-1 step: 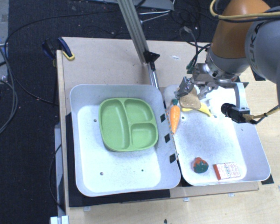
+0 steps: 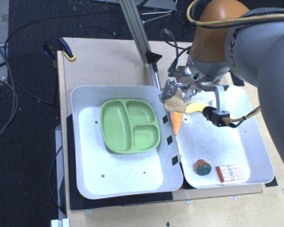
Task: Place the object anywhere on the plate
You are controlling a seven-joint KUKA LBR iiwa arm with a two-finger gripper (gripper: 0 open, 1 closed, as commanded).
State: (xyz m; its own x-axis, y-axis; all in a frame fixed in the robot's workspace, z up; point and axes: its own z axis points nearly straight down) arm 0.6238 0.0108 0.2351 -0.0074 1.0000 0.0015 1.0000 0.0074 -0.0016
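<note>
A green divided plate (image 2: pixel 130 126) lies in the left bin (image 2: pixel 128 178). My gripper (image 2: pixel 176 97) hangs over the seam between the two bins, just right of the plate's upper right corner. An orange carrot-shaped toy (image 2: pixel 177 121) with a tan top hangs point-down from the fingers, which are shut on its upper end. The carrot overlaps the inner rims of both bins and looks lifted off the floor. The arm's wrist hides the fingers' upper part.
In the right bin (image 2: pixel 255 141) a yellow banana-like piece (image 2: pixel 197 108) lies just right of the gripper. A small red and green toy (image 2: pixel 203 167) and a red-white box (image 2: pixel 232 173) sit near its front edge. A metal pole (image 2: pixel 137 27) slants up behind the bins.
</note>
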